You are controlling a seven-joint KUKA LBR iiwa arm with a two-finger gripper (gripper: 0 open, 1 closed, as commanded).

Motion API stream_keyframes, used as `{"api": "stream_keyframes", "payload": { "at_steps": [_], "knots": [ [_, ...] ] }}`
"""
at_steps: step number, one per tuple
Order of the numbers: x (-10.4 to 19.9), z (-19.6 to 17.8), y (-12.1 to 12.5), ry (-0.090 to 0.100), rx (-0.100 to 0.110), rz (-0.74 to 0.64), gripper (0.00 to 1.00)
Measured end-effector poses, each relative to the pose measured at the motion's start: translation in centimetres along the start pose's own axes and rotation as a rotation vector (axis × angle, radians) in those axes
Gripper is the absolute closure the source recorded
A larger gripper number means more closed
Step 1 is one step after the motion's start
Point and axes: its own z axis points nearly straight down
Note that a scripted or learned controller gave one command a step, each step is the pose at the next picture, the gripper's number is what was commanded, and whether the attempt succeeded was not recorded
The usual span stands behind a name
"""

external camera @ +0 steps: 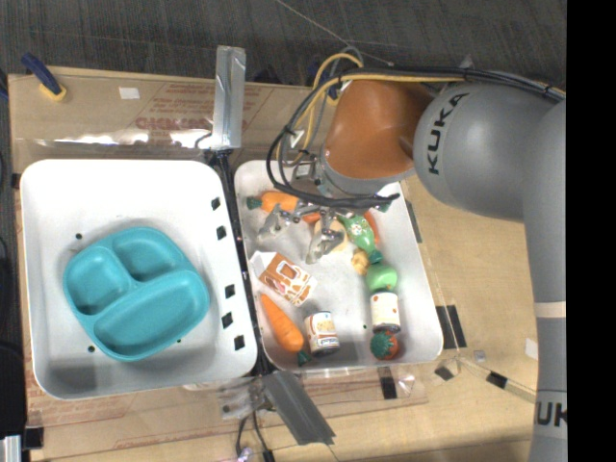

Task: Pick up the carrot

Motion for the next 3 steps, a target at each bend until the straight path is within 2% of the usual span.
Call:
{"api": "stream_keyframes", "payload": {
  "at_steps": [1, 2, 3],
  "knots": [
    [-0.2, -1.1, -0.1, -0.002, 0.002, -0.003, 1.0],
    [-7.6, -10.2, 7.5, -0.003, 0.004, -0.205, 1.0],
    [-9.6, -9.8, 2.9, -0.001, -0.002, -0.335, 1.0]
  ]
}}
